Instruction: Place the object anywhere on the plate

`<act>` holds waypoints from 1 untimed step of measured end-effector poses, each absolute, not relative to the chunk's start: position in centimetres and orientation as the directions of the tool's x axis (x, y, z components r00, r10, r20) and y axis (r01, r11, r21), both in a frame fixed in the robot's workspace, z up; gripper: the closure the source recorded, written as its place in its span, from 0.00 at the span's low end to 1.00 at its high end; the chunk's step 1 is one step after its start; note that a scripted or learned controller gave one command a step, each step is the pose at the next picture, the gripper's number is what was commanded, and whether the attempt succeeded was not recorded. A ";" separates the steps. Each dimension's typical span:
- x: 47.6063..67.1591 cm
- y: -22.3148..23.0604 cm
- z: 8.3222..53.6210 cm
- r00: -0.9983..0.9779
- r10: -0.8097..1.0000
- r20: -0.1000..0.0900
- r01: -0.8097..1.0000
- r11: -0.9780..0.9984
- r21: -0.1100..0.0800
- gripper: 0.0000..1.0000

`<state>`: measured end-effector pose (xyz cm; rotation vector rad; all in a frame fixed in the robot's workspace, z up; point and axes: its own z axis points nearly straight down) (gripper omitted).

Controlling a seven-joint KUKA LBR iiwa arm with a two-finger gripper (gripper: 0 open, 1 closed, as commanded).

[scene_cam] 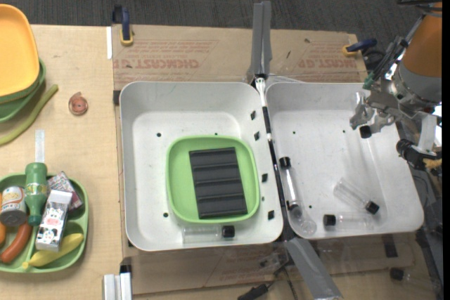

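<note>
A square green plate [177, 166] lies in the left bin [140, 151]. On the middle of the plate rests a dark grey ribbed block [219, 183], lying flat. My gripper [365, 121] hangs over the upper right part of the right bin [316, 116], near its far right wall and well away from the plate and block. The grey wrist with its orange band [425, 53] reaches in from the right edge above it.
Clear plastic pieces with black caps lie near the right bin's front [355, 194], and one [228, 231] lies by the left bin's front wall. Left of the bins stand stacked yellow and green bowls [15, 60] and a toy food tray [42, 225].
</note>
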<state>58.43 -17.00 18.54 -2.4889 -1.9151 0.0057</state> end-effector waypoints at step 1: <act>58.4 -17.0 18.6 0.257 0.967 -0.002 0.967 -0.257 -0.003 0.00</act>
